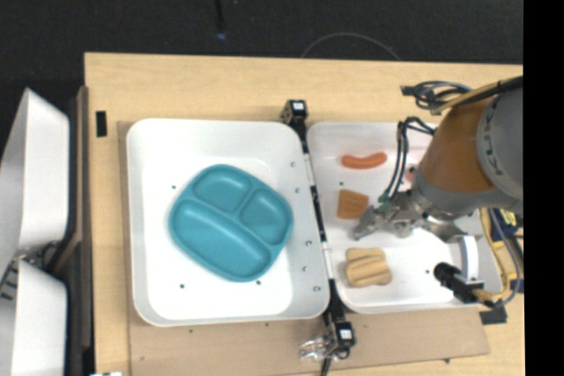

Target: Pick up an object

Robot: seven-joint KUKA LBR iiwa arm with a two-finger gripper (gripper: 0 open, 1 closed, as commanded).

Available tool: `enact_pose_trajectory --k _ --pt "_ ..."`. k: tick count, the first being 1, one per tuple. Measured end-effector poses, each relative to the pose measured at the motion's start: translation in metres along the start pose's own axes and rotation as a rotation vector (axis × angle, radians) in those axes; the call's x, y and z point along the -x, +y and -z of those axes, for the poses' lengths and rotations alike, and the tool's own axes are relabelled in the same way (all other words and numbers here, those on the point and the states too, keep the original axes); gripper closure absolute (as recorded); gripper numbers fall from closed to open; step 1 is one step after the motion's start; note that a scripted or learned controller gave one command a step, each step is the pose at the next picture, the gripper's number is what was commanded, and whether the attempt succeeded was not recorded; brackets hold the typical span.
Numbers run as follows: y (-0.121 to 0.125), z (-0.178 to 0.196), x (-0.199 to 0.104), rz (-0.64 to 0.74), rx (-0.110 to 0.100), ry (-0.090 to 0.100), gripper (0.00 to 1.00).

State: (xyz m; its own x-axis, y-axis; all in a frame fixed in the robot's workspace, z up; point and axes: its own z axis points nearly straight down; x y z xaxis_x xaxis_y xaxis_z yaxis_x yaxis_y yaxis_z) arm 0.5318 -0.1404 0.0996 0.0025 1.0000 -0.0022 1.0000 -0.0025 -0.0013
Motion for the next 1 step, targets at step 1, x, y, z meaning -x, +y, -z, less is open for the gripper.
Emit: enact_pose_trajectory --k 1 --pt "0.0014 0.0122 -0.0004 -0.005 0.005 0.002 1.00"
